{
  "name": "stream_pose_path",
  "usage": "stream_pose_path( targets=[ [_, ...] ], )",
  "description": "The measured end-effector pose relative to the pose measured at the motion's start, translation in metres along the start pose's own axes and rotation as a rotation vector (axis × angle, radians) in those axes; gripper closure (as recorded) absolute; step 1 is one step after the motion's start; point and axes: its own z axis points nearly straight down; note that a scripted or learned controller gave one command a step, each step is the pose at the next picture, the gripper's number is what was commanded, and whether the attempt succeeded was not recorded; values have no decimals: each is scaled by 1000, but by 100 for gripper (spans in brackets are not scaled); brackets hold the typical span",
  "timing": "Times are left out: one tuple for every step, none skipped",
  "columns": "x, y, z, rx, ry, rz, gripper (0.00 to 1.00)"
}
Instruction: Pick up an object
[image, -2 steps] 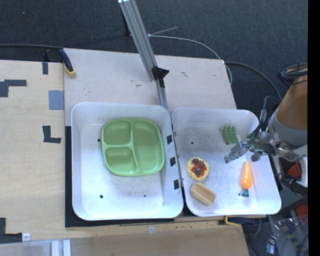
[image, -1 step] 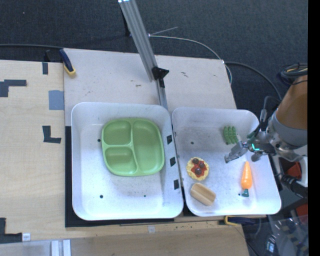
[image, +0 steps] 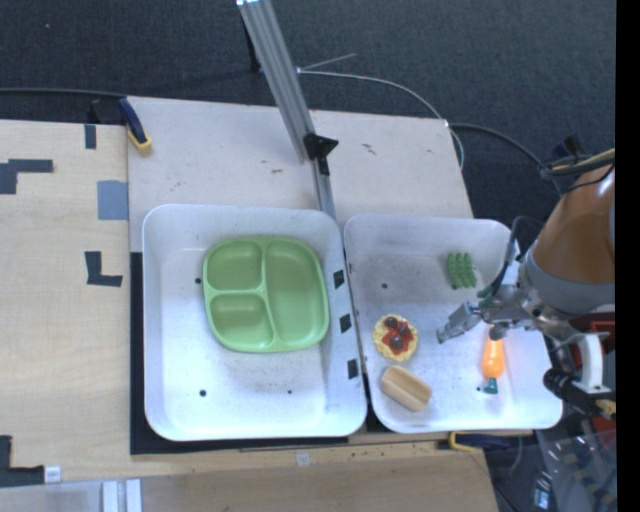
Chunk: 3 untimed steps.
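Observation:
The right bin (image: 420, 235) holds a small fruit tart (image: 396, 337), a tan bread roll (image: 405, 388), a green ridged piece (image: 460, 268) and an orange carrot (image: 492, 360). My gripper (image: 468, 322) hangs over the right half of this bin, right of the tart, below the green piece and just up-left of the carrot. Nothing shows in its grasp. The orange-banded arm (image: 580, 240) reaches in from the right and covers the bin's right rim.
The left bin (image: 165, 330) holds a green divided plate (image: 266, 294). A grey metal rail (image: 290, 90) runs from the top down to the seam between the bins. Cables lie across the bench at the upper right.

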Motion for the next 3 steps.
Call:
stream_pose_path(
  targets=[
    [1,-5,64,3,1,0,0],
    [1,-5,85,-6,-2,0,0],
    [2,-5,75,-5,-1,0,100]
  ],
)
